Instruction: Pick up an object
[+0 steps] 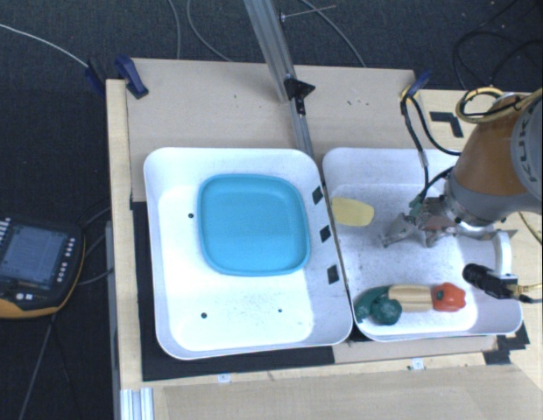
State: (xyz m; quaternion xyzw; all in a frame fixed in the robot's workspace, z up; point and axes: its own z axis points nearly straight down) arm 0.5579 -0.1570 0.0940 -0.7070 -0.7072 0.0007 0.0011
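Camera view, looking down at a slant: two shallow white plastic bins sit side by side on the pale wooden table (254,103). A smooth, rounded-square blue plate (254,224) lies in the left bin (171,261). In the right bin (377,169) the gripper (410,231) hangs low over the speckled floor; whether its fingers are spread or pressed together, I cannot tell. A flat yellow piece (353,212) lies beside it. Along the near wall lie a knobbly green lump (377,308), a tan cylinder (412,298) and a red rounded object (447,297).
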